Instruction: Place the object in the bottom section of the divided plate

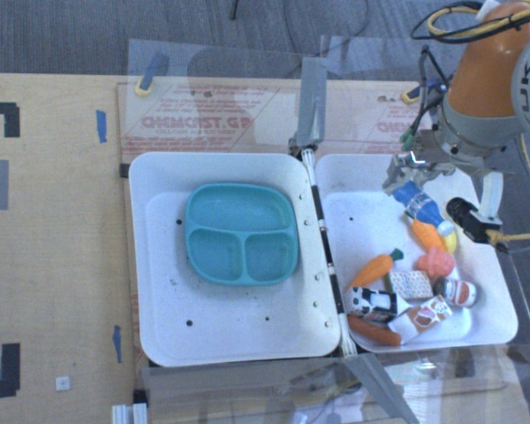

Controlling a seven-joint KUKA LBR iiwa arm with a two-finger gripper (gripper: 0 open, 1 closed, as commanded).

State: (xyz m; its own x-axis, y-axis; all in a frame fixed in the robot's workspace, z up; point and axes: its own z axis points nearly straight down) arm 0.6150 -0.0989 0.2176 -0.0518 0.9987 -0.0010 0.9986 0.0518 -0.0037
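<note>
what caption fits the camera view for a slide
Gripper over a blue toy in the right bin; teal divided plate in the left bin.

- Teal divided plate [242,233]: lies flat in the middle of the left bin, one long section along the far side, two smaller ones along the near side, nothing in any of them.
- Blue and white bottle-like toy [417,203]: tilted at the far side of the right bin, just under the gripper; grip unclear.
</note>
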